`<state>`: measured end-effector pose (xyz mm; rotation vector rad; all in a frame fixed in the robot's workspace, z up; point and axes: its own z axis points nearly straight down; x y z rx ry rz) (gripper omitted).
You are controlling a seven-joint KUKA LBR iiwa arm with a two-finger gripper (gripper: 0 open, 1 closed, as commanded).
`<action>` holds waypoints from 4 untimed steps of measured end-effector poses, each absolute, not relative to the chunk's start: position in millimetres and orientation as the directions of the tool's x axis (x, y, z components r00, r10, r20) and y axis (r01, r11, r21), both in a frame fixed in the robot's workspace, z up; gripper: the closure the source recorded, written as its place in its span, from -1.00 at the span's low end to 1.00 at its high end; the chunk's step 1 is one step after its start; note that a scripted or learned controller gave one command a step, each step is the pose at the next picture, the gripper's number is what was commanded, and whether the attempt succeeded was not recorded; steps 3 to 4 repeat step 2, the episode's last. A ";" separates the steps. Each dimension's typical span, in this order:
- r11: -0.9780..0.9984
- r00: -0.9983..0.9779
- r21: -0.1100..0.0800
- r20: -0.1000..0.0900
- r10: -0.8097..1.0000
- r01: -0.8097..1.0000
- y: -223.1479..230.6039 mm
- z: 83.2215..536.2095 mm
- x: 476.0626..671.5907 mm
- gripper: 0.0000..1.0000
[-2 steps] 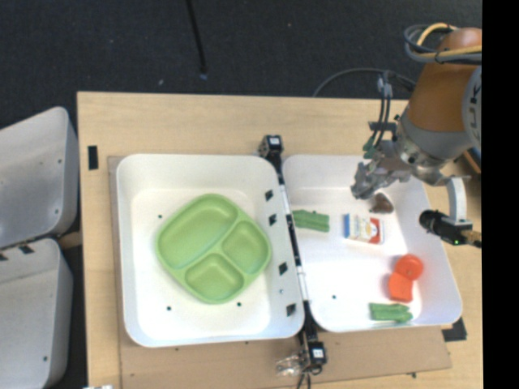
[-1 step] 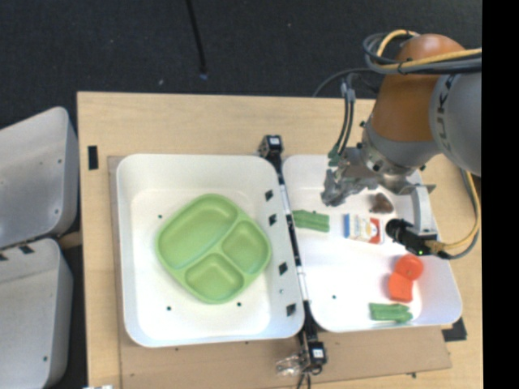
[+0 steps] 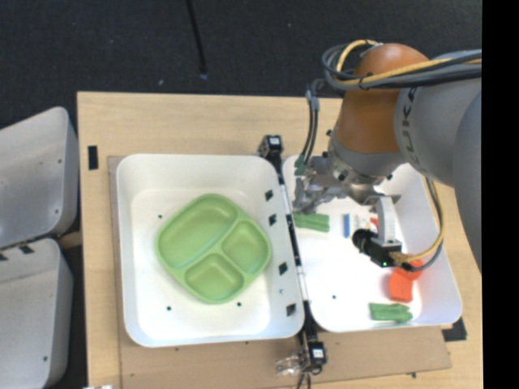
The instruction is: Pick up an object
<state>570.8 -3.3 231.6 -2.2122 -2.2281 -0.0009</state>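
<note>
The gripper (image 3: 310, 203) hangs low in the right bin (image 3: 357, 310), apparently just above one green block (image 3: 311, 221); its opening cannot be told. A second green block (image 3: 389, 312) and one orange piece (image 3: 401, 285) lie apart, and one green divided plate (image 3: 213, 248) sits in the left bin (image 3: 138, 314).

Two white bins: left bin (image 3: 130, 217), right bin (image 3: 438, 298). Pale green divided plate (image 3: 212, 248), plain, no pattern. Darker green block (image 3: 310, 222) and second green piece (image 3: 389, 312). Bright orange object (image 3: 401, 285). Small blue mark (image 3: 345, 224) on the white floor of the right bin. Light wooden bench (image 3: 178, 120). Grey arm (image 3: 446, 128) with orange band (image 3: 373, 104); yellow and grey cables (image 3: 405, 70). Dark, almost black floor (image 3: 122, 31).
</note>
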 end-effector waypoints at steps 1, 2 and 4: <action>0.006 -0.006 -0.001 0.001 1.000 1.000 45.7 226.9 547.5 1.00; 0.007 -0.007 -0.001 0.002 1.000 1.000 87.6 227.2 533.0 1.00; 0.007 -0.007 -0.001 0.002 1.000 1.000 87.6 227.2 533.0 1.00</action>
